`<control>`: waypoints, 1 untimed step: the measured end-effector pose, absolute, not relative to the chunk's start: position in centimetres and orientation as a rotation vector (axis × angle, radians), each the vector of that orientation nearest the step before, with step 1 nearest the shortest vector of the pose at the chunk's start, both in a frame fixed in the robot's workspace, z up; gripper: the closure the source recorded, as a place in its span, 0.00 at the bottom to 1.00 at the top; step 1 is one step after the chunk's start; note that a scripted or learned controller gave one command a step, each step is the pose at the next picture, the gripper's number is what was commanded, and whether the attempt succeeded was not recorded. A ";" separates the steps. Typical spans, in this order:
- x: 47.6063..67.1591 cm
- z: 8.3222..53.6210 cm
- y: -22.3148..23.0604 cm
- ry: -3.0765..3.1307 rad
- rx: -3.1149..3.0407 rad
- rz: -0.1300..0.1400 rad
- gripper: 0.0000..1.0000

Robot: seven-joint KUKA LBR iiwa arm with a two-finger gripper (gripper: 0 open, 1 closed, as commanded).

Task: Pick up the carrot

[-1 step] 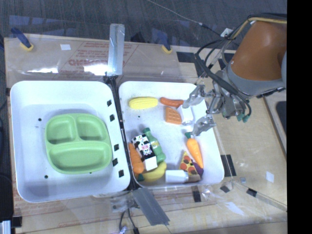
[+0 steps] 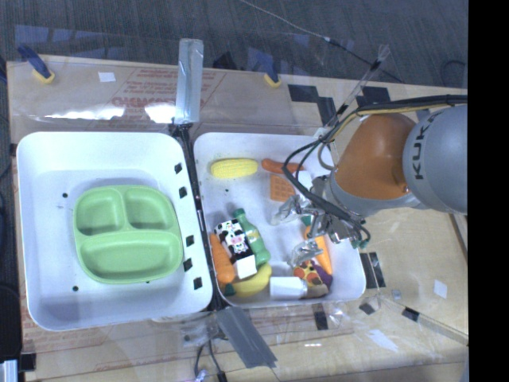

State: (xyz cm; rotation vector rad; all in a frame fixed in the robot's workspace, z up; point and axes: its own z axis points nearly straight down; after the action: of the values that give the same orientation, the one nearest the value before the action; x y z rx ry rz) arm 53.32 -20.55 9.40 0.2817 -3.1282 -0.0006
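The carrot [image 2: 222, 260] is an orange stick lying along the left wall of the right bin [image 2: 343, 283], beside a green bottle with a cow-patterned label [image 2: 242, 240]. My gripper [image 2: 296, 231] hangs low over the middle right of that bin, well to the right of the carrot. Its two metal fingertips [image 2: 285, 211] stand apart with bare bin floor between them, so it is open and holds nothing. An orange piece [image 2: 321, 252] lies just right of the lower finger, partly hidden by the wrist.
A yellow corn cob [image 2: 234, 168], a thin orange stick [image 2: 277, 166] and an orange square [image 2: 280, 188] lie at the right bin's far end. A yellow piece [image 2: 251, 284] and a white block [image 2: 286, 287] sit at its near wall. The left bin holds a green divided plate [image 2: 126, 234].
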 end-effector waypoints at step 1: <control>53.6 10.6 -20.2 -3.131 0.300 0.001 1.00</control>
State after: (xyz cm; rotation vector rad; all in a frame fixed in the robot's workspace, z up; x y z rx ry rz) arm 53.61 -20.21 10.57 0.3000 -3.1307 0.0011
